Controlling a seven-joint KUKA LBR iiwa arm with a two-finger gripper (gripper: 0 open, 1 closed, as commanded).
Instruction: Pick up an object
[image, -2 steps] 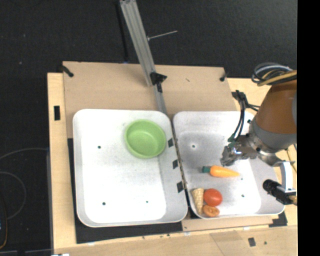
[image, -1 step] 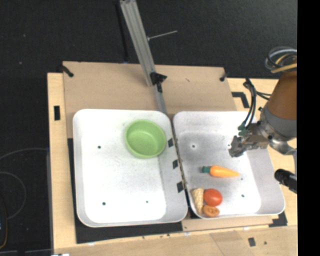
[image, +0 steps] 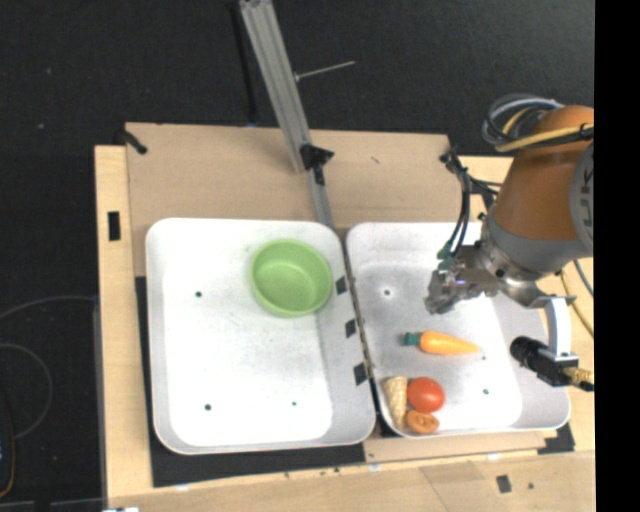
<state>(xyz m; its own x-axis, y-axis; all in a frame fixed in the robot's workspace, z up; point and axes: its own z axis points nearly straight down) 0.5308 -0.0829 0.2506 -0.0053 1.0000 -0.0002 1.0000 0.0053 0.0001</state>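
The pincer (image: 445, 290) hangs just above the carrot (image: 449, 344); I cannot tell its state. Next, go down and pinch.

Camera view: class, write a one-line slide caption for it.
Grey arm's gripper hovers above an orange toy carrot in the right white bin; a green plastic bowl sits in the left white bin.

This looks like a robotics lab, probably a test cell. A grey and orange industrial arm (image: 540, 200) reaches over a plain tan board bench (image: 230, 180) bearing two shallow white plastic bins (image: 180, 330), with loose cables (image: 30, 350) on the dark floor and a slanted grey metal pole (image: 285, 90) behind.
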